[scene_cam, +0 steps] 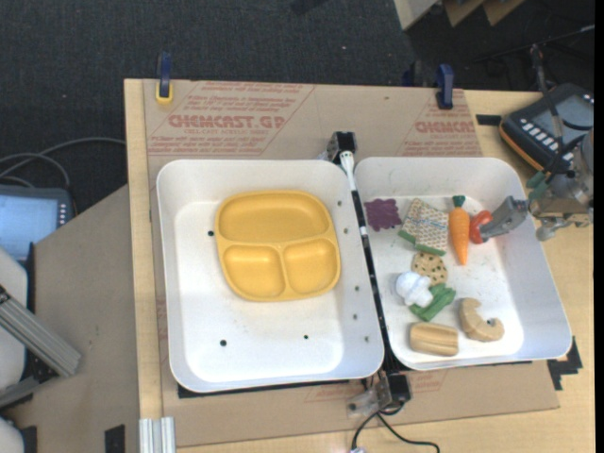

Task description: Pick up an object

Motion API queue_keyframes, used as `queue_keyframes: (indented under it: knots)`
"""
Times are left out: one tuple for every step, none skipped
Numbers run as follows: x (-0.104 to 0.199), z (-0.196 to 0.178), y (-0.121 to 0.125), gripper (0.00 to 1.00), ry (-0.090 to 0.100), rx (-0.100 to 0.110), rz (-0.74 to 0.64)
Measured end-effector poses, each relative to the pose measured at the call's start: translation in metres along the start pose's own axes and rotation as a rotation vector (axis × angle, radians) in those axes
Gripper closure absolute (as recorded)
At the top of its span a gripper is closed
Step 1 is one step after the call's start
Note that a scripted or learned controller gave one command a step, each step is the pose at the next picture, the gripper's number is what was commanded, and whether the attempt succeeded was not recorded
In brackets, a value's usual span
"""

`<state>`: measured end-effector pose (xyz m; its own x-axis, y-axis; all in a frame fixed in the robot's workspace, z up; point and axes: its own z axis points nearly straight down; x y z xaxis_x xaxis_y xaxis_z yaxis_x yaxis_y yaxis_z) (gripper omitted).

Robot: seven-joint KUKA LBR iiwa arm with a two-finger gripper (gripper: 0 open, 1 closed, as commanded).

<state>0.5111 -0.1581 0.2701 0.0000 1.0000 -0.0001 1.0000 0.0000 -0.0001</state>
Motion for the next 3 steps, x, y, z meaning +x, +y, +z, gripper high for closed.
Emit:
queue_keyframes:
  knots:
    - [-0.002, 0.180, -0.014, 0.00, 0.005, 0.010, 0.003]
    - [0.052, 0.186, -0.009, 0.00, 0.000, 0.000, -0.002]
    - [0.050, 0.175, -0.009, 1.00, -0.002, -0.003, 0.002]
